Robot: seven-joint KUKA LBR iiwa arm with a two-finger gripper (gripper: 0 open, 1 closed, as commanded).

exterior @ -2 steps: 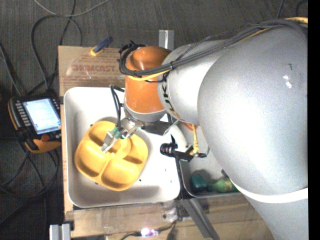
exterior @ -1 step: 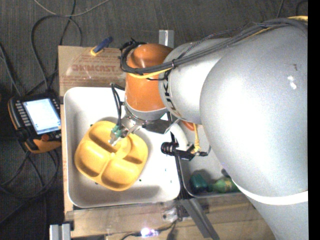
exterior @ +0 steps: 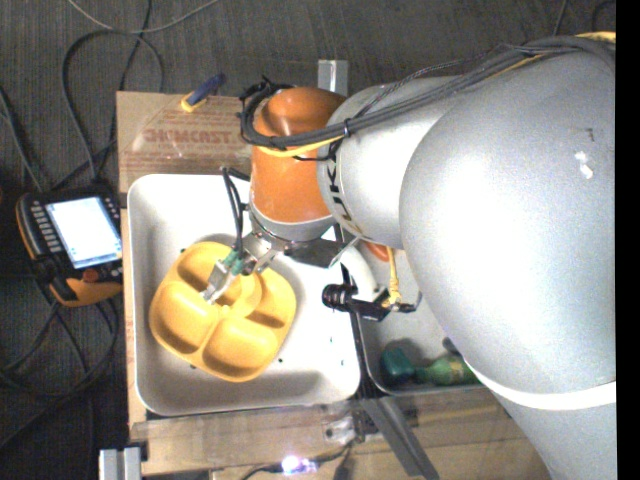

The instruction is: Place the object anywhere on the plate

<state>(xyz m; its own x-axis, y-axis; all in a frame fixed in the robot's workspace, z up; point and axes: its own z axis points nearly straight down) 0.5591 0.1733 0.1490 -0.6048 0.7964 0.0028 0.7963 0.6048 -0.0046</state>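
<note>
A yellow plate (exterior: 222,318) with three compartments lies in the left white bin (exterior: 160,208). My gripper (exterior: 232,272) hangs over the plate's upper middle, below the orange band (exterior: 290,173) of the arm. A small teal-green bit (exterior: 235,261) shows at the gripper's tip; I cannot tell whether it is a held object or part of the gripper. In the right bin (exterior: 375,378) lies a green object (exterior: 405,363), partly hidden under the arm.
The big grey arm (exterior: 500,218) covers most of the right bin. A black fitting (exterior: 345,298) juts out over the divide between the bins. A handheld screen unit (exterior: 75,233) lies left of the bench, among cables on the floor.
</note>
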